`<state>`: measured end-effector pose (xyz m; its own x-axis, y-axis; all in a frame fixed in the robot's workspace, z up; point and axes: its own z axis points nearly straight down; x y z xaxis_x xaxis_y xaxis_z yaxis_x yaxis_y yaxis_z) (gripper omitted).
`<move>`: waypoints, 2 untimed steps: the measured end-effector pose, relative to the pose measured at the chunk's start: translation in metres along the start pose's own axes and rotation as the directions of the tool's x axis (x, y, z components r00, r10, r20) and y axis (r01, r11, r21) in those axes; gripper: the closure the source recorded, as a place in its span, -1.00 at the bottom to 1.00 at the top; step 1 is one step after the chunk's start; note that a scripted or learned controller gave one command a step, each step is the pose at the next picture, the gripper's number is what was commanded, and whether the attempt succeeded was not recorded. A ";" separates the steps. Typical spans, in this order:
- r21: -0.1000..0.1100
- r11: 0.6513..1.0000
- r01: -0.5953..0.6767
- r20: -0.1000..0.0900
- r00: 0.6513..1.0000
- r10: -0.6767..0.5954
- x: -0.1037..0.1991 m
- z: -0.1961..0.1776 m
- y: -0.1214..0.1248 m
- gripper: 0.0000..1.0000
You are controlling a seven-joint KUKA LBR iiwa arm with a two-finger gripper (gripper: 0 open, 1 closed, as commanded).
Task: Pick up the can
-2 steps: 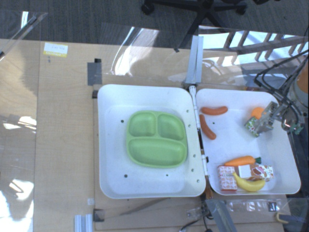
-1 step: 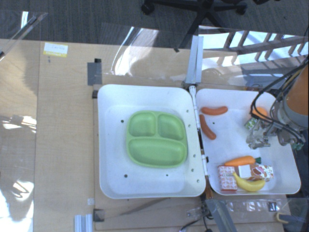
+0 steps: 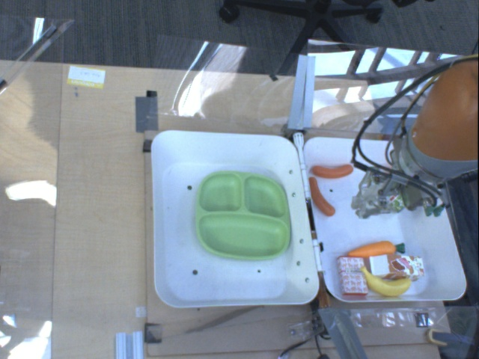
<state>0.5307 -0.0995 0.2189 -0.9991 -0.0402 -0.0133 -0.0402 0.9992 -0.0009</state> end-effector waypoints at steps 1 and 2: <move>0.002 0.961 -0.277 -0.001 0.961 0.277 -0.129 -0.016 -0.096 1.00; 0.000 0.962 -0.274 0.013 0.962 0.274 -0.132 -0.030 -0.095 1.00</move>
<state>0.6665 -0.1888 0.2508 -0.9716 0.2352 -0.0257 0.2352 0.9719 0.0024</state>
